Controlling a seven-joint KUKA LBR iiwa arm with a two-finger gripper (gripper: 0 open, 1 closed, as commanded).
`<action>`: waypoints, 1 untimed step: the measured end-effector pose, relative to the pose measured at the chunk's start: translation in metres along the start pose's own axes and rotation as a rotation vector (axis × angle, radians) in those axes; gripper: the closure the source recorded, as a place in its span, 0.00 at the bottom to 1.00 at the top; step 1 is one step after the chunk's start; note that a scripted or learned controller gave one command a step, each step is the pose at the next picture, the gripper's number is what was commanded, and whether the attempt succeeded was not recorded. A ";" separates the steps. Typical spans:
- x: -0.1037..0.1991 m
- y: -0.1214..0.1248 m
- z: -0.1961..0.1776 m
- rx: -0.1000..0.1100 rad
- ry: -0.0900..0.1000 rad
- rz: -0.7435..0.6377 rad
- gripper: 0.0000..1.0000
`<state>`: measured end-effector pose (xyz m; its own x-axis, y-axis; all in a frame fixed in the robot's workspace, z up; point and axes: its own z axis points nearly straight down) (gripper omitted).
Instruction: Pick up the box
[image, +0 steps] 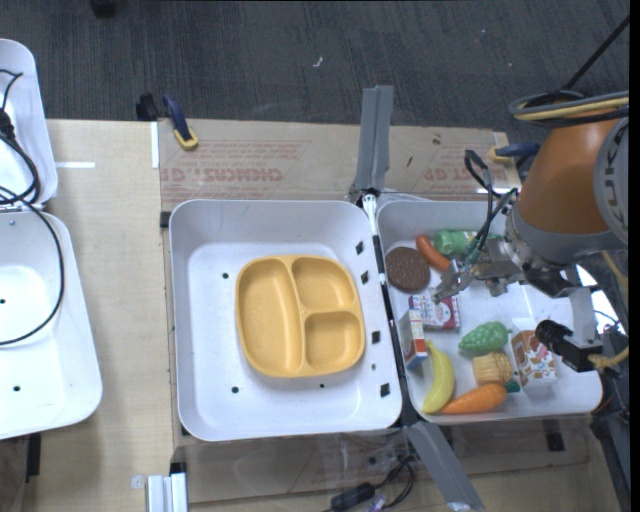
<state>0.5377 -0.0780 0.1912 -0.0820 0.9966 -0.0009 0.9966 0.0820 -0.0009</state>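
A small pink-and-white box (438, 313) lies flat near the middle of the right bin (580, 405). A narrower red-and-white box (414, 336) stands just left of it by the bin's left wall. A third carton (533, 360) with a printed face sits at the bin's right side. My gripper (455, 281) hangs low over the bin, just above and slightly behind the pink-and-white box, with the grey and orange arm (565, 180) behind it. Nothing shows held in it.
Around the boxes lie a brown cookie (407, 268), a small carrot (434, 252), a green item (455, 241), a green leafy toy (485, 337), a banana (438, 379), corn (490, 368) and a large carrot (473, 400). The left bin (200, 330) holds a yellow divided plate (299, 315).
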 end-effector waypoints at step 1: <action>-0.029 -0.001 0.075 0.003 0.001 -0.052 0.00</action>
<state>0.5393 -0.1069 0.1167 -0.1335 0.9910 0.0002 0.9910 0.1335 -0.0038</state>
